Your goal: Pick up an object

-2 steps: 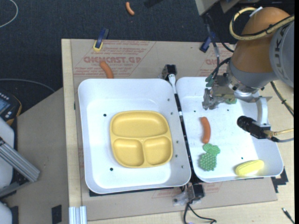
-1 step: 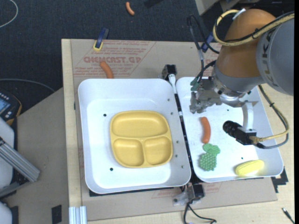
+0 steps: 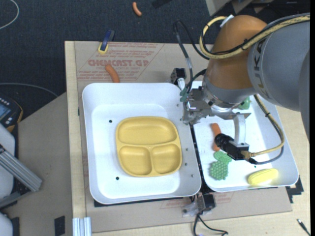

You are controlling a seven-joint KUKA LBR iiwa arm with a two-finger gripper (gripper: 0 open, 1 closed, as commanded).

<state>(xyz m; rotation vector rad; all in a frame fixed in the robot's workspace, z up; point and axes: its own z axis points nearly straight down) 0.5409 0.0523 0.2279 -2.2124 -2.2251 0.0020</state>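
Observation:
My gripper (image 3: 212, 113) hangs over the near-left part of the right bin (image 3: 281, 146), under the arm's orange band and grey wrist, which hide much of it. Just below it lies a small orange carrot-like piece (image 3: 215, 129). Nearer the front sits a green knobbly toy (image 3: 220, 167), and a yellow oblong piece (image 3: 262, 177) lies at the front right. A bit of another green object (image 3: 244, 103) peeks out behind the wrist. I see nothing held by the gripper.
The left bin (image 3: 98, 132) holds a yellow divided plate (image 3: 147, 145). A black fitting with cable (image 3: 230, 146) hangs by the arm. On the cardboard behind lie an orange stick (image 3: 112, 73) and a blue-yellow tool (image 3: 105, 42).

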